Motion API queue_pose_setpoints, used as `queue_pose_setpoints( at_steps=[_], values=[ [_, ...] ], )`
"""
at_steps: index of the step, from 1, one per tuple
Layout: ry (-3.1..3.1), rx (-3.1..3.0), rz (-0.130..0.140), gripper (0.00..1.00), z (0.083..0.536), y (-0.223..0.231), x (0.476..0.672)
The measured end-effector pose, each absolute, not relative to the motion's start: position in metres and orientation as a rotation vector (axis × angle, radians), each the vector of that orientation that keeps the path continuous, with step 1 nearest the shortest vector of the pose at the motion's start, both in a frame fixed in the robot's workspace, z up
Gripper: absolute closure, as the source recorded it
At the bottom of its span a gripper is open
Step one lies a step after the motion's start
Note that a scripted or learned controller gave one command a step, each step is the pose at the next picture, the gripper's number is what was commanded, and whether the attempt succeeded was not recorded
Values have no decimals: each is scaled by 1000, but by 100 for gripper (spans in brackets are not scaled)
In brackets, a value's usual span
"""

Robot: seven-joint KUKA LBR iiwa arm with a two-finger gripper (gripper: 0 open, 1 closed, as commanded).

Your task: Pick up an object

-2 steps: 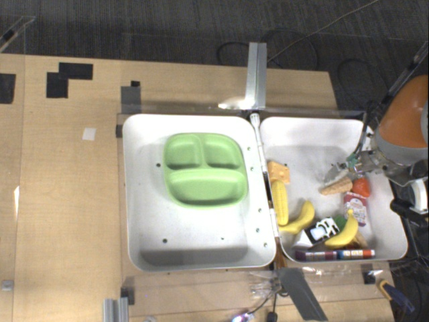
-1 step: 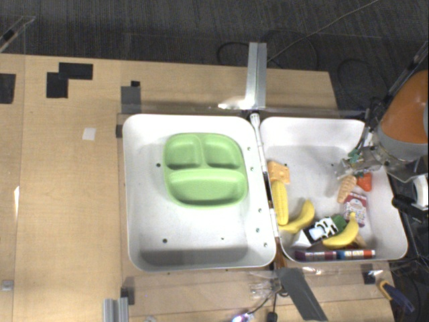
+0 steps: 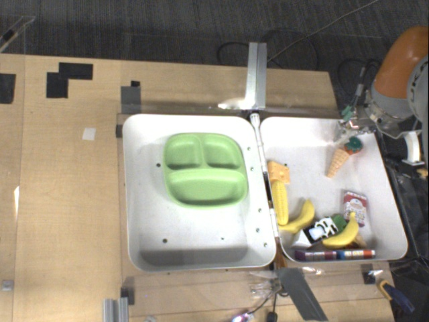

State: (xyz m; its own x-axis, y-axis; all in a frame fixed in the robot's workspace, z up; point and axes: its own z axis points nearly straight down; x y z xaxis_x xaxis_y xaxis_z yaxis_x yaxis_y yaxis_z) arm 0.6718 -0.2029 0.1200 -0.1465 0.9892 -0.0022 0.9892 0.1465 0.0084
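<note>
Green-topped ice-cream cone (image 3: 340,157) in right bin (image 3: 315,129), just below fingers (image 3: 350,121).

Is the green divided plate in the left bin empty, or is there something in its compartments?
Empty. The green divided plate lies flat in the left bin, and all three of its compartments show only bare green surface.

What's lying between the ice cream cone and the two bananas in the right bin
In the camera view, bare white bin floor lies between the ice cream cone and the bananas; a small red-and-white packet sits off to the right.
</note>
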Motion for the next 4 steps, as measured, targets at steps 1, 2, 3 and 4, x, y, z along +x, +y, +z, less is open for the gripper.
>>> queue_pose_setpoints(
  at_steps=[1,2,3,4],
  values=[
    [2234,2199,8,100,110,-201,668],
    [2435,1969,7,100,91,-207,557],
    [2419,1993,7,100,193,-166,606],
    [2445,1962,6,100,260,-175,566]
  ],
)
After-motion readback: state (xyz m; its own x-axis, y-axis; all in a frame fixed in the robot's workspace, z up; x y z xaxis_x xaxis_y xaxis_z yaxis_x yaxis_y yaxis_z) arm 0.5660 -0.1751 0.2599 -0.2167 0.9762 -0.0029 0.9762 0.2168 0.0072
